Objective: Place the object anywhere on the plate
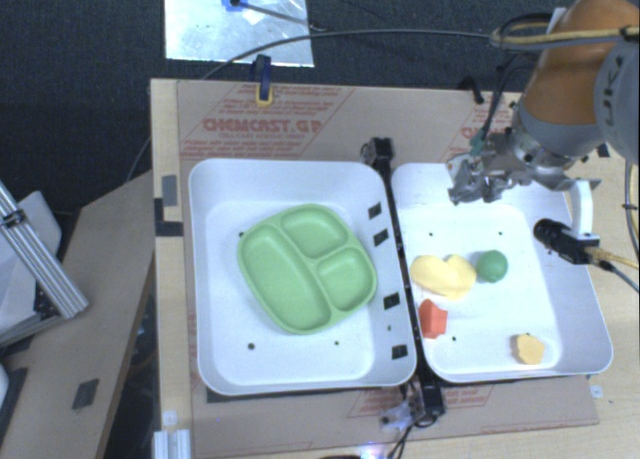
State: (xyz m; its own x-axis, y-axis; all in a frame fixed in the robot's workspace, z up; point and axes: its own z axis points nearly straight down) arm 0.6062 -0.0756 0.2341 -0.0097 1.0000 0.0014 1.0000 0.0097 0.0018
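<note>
Jaws (470, 185) blurred above right bin (580, 292)

Two bins (300, 182) of smooth white plastic with a faint sheen are seen on brown cardboard (300, 112) printed in red. In the left bin, a green divided plate (305, 267) of matt plastic is seen. Right of the plate, in the other bin, a pale yellow piece (443, 274), a green ball (491, 266), an orange-red piece (433, 318) and a yellow-orange piece (529, 349) look like smooth plastic. Above the cardboard, a crinkled shiny foil-like sheet (235, 7) is laid on dark, rough carpet-like cloth (80, 67). The arm's band (585, 22) is glossy orange.
</note>
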